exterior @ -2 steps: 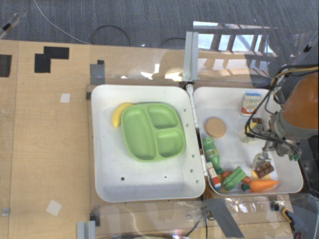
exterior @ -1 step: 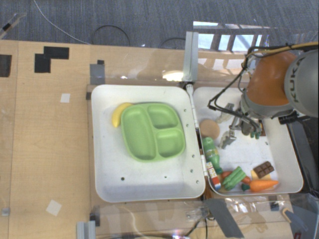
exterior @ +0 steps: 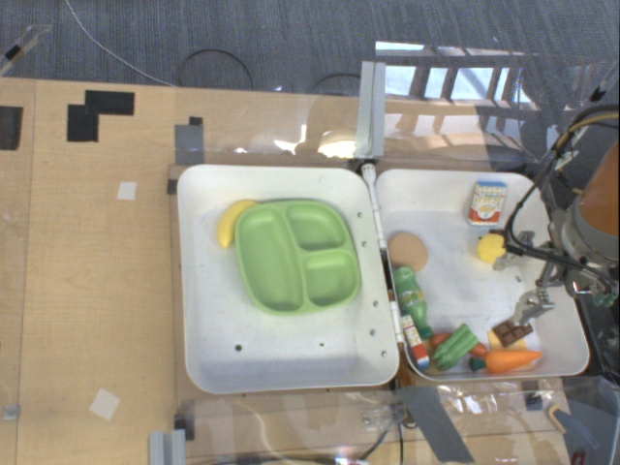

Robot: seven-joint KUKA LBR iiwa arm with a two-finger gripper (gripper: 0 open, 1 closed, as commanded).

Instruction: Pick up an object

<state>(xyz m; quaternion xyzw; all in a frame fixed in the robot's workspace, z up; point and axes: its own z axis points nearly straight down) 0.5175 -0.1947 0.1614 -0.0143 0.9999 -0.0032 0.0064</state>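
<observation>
My gripper [exterior: 531,310] hangs low over the right bin [exterior: 455,260], near its right wall. Just below and left of it lies a small brown block [exterior: 510,335], with an orange carrot [exterior: 511,360] beside that. I see nothing held in the gripper. A yellow lemon [exterior: 491,248] sits up and left of the gripper, and a white labelled pot [exterior: 488,202] stands at the back of the bin. A brown round disc [exterior: 408,252], a green bottle [exterior: 411,298] and a green vegetable [exterior: 455,346] lie along the bin's left and front.
The left bin [exterior: 213,347] holds a green divided plate [exterior: 295,255] with a yellow banana [exterior: 231,222] tucked under its left rim. A metal post [exterior: 369,109] stands behind the divider between the bins. Cables loop by the arm [exterior: 591,221] at the right.
</observation>
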